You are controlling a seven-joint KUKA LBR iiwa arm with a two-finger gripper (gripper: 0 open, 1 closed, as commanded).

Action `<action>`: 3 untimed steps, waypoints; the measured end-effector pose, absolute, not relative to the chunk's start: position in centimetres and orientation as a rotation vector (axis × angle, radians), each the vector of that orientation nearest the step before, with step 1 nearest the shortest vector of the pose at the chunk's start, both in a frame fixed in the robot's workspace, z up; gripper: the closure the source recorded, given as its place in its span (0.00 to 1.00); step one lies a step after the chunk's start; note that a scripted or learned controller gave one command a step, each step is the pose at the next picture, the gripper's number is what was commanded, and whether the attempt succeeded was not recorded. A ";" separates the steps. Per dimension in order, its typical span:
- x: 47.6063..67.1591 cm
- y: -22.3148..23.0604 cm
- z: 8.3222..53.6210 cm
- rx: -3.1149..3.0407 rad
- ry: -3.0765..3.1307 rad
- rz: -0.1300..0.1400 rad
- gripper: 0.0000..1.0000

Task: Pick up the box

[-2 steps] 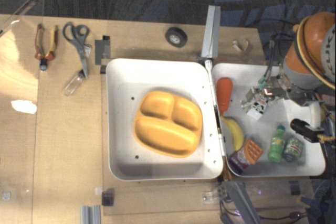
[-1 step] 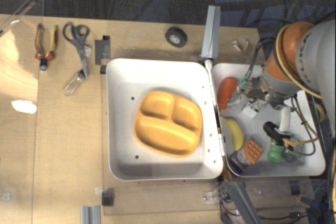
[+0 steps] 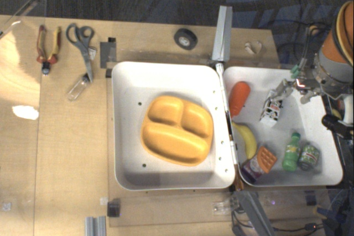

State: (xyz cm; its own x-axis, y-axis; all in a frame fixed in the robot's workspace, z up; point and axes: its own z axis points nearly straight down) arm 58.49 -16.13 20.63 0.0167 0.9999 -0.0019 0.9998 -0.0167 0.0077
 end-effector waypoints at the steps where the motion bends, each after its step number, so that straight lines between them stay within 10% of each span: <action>1: 56.8 -14.3 8.8 2.358 2.063 0.012 0.00; 2: 60.2 -14.2 8.8 2.289 2.141 0.009 0.00; 3: 60.2 -14.2 10.0 2.284 2.144 0.008 1.00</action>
